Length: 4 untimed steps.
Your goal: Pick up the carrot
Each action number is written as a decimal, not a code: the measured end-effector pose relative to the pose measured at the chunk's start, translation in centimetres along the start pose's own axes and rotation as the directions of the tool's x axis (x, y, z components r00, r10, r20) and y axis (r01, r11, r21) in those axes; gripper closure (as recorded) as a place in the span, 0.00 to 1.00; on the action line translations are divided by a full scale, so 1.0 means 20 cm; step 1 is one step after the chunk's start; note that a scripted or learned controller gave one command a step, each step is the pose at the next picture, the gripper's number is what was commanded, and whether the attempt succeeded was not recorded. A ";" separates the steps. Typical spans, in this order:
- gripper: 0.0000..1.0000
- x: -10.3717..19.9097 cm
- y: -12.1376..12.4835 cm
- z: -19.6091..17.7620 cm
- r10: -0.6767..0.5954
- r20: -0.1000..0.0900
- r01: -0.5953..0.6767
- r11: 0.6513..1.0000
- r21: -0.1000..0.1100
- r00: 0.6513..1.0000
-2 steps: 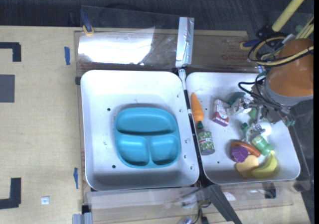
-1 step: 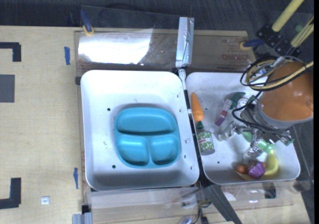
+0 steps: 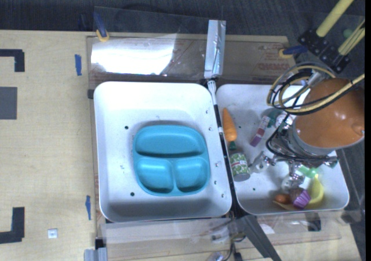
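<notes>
Tabletop point(image 3: 40, 138) of pale wood, carrying two shallow white bins side by side. Left bin point(image 3: 110, 103), well to the left of the pincer, holding a blue divided tray point(image 3: 171, 158) with three compartments. Right bin point(image 3: 243, 94) partly covered by the grey arm point(image 3: 324, 120) with its orange band and looped cables, hiding much of the far right side. Pincer point(image 3: 291, 180) low in the right bin, over a cluster of small things; hard to make out under the wrist, so cannot tell how far apart it stands or whether anything is gripped. Carrot point(image 3: 229, 126) lying to the upper left of the pincer, well apart from it, against the bin's left wall: short, orange, tapered, long axis running up and down. Small green can point(image 3: 239, 165) just below the carrot, left of the pincer. Pink-and-white tube point(image 3: 259, 131) between carrot and arm. Yellow banana point(image 3: 316, 189), purple piece point(image 3: 301, 198) and small orange piece point(image 3: 281, 199) just beneath the pincer, partly overlapping, shapes unclear.
</notes>
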<state>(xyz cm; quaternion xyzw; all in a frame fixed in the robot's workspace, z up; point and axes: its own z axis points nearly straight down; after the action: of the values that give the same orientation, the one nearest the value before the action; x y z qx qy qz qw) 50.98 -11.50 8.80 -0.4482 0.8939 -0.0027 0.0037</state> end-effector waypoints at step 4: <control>0.00 -0.35 -0.01 -0.50 -0.681 0.006 0.681 0.732 -0.009 0.732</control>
<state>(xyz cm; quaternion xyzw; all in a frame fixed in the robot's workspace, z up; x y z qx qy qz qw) 55.36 -5.99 18.79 -0.7442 0.6680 0.0014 0.0010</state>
